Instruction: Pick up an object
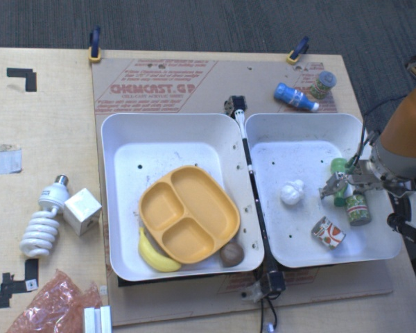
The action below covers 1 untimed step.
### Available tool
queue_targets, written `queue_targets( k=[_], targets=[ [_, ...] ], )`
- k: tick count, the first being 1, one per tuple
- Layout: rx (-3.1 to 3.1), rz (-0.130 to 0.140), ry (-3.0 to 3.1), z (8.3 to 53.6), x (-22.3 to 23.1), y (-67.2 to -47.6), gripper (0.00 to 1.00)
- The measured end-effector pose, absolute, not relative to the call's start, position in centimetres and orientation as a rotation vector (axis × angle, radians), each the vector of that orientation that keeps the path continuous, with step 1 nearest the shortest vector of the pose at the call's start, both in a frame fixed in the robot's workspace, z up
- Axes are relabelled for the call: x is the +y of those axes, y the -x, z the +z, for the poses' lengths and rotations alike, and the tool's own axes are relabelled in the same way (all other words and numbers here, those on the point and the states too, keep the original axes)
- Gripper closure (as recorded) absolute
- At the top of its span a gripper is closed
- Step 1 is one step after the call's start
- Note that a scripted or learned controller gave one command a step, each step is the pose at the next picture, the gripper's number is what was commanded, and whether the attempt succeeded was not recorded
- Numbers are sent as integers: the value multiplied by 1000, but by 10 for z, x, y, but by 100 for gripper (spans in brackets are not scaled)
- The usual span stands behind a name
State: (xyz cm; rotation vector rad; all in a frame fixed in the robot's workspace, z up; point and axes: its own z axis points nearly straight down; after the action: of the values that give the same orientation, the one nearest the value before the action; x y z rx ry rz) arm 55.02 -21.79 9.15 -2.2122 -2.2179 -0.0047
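In the right bin (312,255), toward its right side, a green object (340,166) lies just beside a small jar with a green lid (358,209), and the pincer (337,184) hangs low over them; whether it is released or clenched cannot be told. A white lump (292,192) sits mid-bin and a red-and-white carton (328,233) lies nearer the front. The left bin (118,186) holds a yellow divided tray (188,215) over a banana (154,254), with a brown ball (231,254) beside.
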Motion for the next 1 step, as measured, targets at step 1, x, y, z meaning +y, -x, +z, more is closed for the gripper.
queue_targets(
  k=[1],
  targets=[
    [-2226, 1, 2220, 184, -222, -659, 0]
  ],
)
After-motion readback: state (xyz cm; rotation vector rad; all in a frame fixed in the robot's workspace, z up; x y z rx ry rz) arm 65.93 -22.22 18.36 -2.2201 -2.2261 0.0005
